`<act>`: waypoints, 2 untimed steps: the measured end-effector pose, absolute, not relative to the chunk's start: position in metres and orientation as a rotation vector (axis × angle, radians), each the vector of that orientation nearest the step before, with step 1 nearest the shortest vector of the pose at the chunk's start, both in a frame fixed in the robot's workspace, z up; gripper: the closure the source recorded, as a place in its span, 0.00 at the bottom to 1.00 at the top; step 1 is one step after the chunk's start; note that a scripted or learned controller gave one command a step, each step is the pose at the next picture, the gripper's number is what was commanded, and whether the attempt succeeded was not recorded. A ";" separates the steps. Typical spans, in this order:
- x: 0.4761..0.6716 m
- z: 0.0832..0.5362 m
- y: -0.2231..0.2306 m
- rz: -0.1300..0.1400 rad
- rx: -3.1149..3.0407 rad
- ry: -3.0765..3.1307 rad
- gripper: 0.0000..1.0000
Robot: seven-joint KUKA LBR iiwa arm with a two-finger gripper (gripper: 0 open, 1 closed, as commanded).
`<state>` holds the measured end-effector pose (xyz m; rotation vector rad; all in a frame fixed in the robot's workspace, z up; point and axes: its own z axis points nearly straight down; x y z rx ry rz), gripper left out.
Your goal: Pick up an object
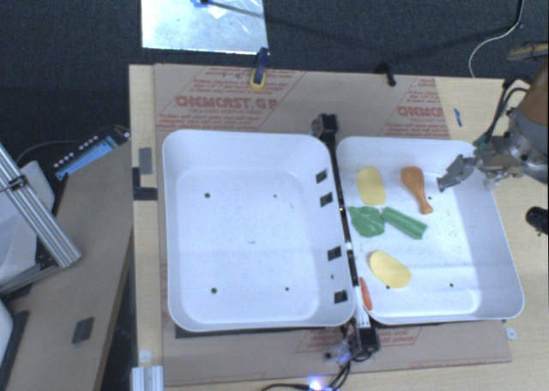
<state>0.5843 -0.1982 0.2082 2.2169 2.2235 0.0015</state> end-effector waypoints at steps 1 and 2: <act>0.636 0.078 -0.205 -0.002 2.214 2.230 0.00; 0.638 0.096 -0.206 0.004 2.208 2.226 1.00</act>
